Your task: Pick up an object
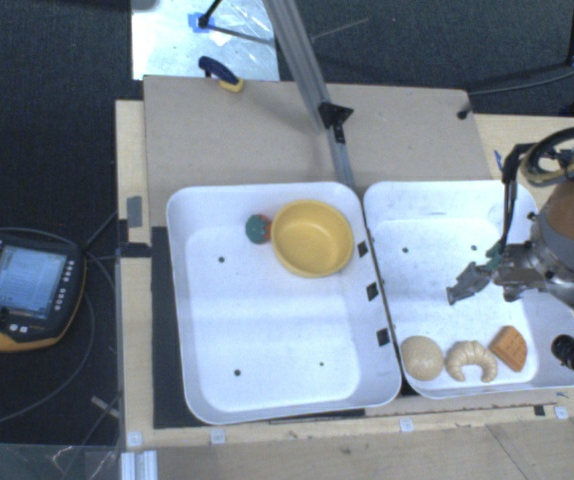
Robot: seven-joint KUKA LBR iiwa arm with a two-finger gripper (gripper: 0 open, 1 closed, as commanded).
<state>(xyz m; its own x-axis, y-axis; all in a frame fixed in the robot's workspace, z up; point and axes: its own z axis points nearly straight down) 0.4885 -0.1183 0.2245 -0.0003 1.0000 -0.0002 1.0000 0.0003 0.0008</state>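
My gripper [473,282] hangs over the middle of the right bin [422,208], reaching in from the right on the grey arm with its orange band. Nothing shows in its grasp. Along the right bin's front edge lie a round beige bun [422,357], a pale croissant [473,360] and an orange waffle-like piece [510,348]; the gripper is above and behind them, nearest the croissant. In the left bin [267,368] a yellow bowl [312,238] stands at the back right, with a small green and red ball [257,229] touching its left side.
A metal pole [302,58] slants over the cardboard behind the bins. A yellow teach pendant [22,288] lies on the floor at the left. Dark cables loop beside the arm at the right edge.
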